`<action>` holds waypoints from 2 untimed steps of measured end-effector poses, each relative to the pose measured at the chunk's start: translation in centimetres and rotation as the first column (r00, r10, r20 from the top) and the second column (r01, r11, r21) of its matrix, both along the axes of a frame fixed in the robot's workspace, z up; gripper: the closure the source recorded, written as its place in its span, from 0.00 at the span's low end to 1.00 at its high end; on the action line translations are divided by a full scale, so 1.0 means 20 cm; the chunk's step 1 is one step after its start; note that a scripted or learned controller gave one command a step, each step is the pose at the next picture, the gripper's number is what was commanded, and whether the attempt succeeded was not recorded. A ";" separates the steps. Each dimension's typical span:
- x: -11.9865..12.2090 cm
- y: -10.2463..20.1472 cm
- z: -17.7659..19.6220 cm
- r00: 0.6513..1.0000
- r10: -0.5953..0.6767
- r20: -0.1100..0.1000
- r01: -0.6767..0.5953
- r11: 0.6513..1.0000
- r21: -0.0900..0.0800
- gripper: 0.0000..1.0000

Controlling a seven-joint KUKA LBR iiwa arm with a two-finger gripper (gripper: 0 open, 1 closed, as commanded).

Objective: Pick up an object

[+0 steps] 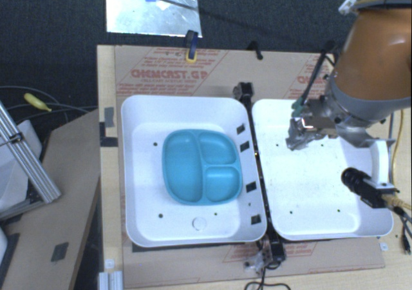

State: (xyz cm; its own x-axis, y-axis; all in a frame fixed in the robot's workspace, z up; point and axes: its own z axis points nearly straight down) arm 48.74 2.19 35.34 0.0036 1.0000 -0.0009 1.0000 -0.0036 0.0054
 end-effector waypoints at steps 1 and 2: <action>0.00 0.22 0.04 1.000 0.011 -0.003 -0.011 1.000 0.002 1.00; 0.01 -0.05 -0.08 1.000 0.000 -0.004 0.000 1.000 0.000 1.00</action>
State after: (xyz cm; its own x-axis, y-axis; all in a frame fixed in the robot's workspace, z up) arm 48.84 1.16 33.80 0.0034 1.0000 -0.0010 1.0000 -0.0034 0.0017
